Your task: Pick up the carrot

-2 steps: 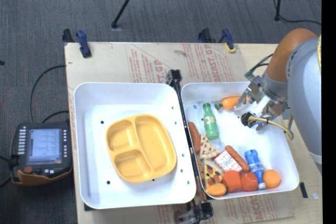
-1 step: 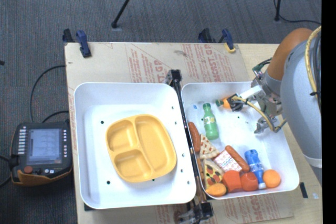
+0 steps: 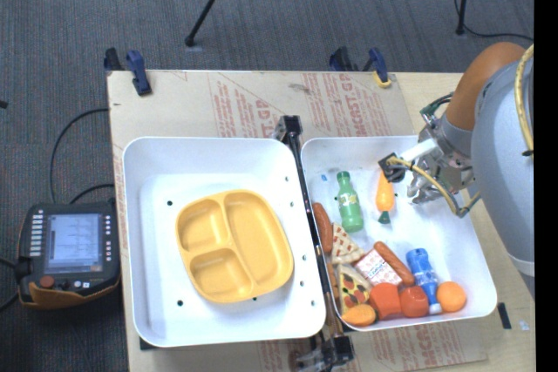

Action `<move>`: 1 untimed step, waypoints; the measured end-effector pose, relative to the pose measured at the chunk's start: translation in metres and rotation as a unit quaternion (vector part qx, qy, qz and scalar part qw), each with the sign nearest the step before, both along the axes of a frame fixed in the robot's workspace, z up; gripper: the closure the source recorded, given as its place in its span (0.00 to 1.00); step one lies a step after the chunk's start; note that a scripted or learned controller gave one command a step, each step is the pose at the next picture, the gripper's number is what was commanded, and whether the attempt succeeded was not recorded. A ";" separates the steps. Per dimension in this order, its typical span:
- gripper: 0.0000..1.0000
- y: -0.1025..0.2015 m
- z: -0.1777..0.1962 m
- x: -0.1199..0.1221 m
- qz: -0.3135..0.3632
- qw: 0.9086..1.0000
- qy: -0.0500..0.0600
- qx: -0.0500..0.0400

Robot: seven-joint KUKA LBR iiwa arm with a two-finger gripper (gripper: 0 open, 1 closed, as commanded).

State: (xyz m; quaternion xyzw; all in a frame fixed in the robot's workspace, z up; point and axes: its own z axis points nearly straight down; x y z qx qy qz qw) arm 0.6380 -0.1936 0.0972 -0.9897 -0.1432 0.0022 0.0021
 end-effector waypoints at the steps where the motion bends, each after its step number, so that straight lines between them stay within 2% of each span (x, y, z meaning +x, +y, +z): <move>1: 1.00 -0.019 -0.010 -0.004 0.022 1.000 -0.001 0.000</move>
